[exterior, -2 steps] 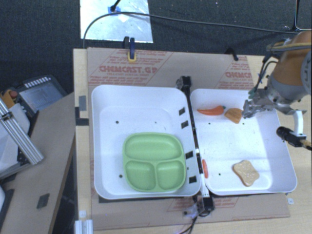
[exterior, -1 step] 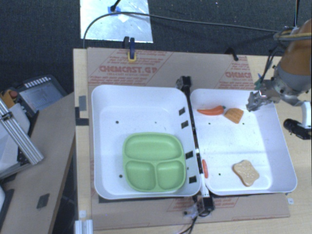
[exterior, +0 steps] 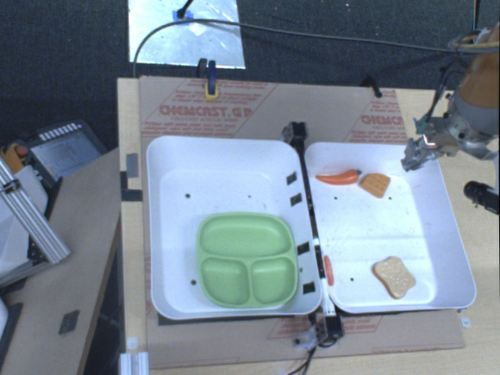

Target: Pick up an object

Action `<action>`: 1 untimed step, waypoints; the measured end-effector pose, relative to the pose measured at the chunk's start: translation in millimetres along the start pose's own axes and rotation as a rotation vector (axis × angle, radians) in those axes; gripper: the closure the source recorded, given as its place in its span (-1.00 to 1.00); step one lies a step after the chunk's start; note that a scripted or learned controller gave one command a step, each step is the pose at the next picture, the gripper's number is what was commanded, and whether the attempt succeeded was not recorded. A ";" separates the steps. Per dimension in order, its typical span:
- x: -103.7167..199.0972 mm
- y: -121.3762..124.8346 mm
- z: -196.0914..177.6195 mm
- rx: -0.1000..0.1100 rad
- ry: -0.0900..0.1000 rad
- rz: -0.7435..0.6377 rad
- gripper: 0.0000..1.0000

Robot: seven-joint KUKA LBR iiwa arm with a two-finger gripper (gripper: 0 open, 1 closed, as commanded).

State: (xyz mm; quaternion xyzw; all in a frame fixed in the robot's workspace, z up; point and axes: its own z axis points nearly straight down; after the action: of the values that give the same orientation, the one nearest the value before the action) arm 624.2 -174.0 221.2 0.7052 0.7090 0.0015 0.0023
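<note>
End effector [exterior: 412, 159] poised over the right bin's [exterior: 449, 233] far right rim; whether it is spread or pressed together, I cannot tell.
Left of it and near lie a cracker [exterior: 375, 184] and a carrot [exterior: 338, 178]; a bread slice [exterior: 394, 276] sits well apart, toward the bin's near edge. The left bin [exterior: 168, 186] holds a green divided plate [exterior: 246, 258].

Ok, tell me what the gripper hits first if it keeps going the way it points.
The gripper points down and left, so probably the bare floor of the right bin, short of the waffle piece. Depth is unclear.
</note>
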 end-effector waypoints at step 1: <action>63.9 -3.4 -3.3 0.003 0.003 -0.004 1.00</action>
State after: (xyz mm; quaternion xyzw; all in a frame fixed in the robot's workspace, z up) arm 620.4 -110.1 224.3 0.7036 0.7105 0.0013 0.0003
